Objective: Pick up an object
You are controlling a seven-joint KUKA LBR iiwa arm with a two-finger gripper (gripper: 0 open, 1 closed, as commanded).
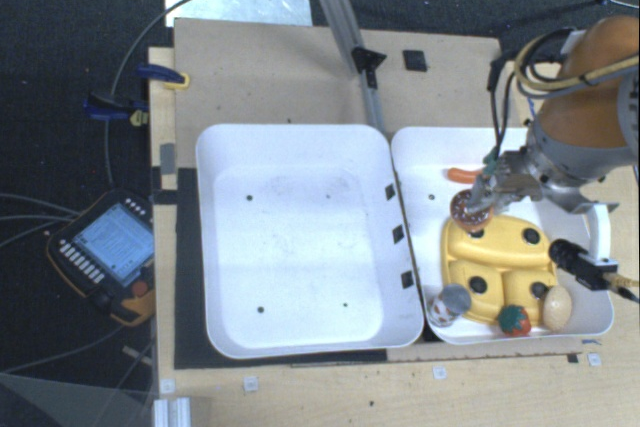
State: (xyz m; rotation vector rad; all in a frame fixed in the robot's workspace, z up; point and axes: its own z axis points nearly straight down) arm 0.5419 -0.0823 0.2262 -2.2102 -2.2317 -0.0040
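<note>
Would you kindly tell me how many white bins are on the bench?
2. The left bin sits in the middle of the bench; the right bin adjoins it and holds a yellow toy and other small objects, under the gripper.

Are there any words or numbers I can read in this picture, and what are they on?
No words or numbers can be read here.
The handheld controller left of the bins has a lit blue screen, but what's on it is too small and blurry to read.
The yellow toy in the right bin has dark round spots, not letters.

Objects (pixel 497 260) crowded in right bin (pixel 425 155), seemingly.
</note>
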